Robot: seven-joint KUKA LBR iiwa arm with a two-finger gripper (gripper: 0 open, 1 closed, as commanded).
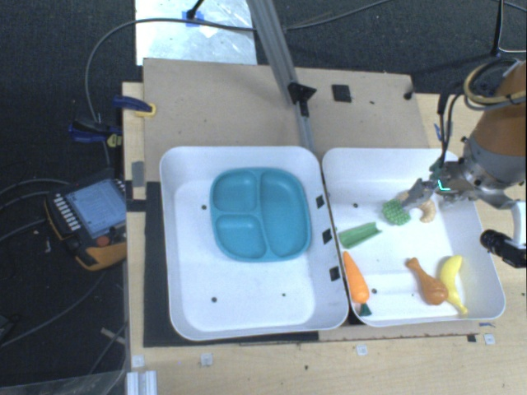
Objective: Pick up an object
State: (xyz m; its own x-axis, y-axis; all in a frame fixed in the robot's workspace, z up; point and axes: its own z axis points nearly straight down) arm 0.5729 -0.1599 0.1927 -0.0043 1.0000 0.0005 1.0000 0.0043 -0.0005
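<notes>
My gripper [418,196] reaches in from the right and sits low over the upper part of the right bin [387,163]. Just below it lie a green broccoli floret [396,214] and a small tan curved piece [427,211]; whether it touches either I cannot tell. A green pod [358,235] lies left of the broccoli. An orange carrot [355,276] rests along the bin's left wall. A brown drumstick [426,282] and a yellow banana [452,281] lie together at the bin's front right.
The left bin [189,303] holds a blue divided plate [261,213]. A slanted grey pole [276,44] crosses the back of the bench. Clamps [123,105] and a handheld device [89,219] sit off the bench's left side.
</notes>
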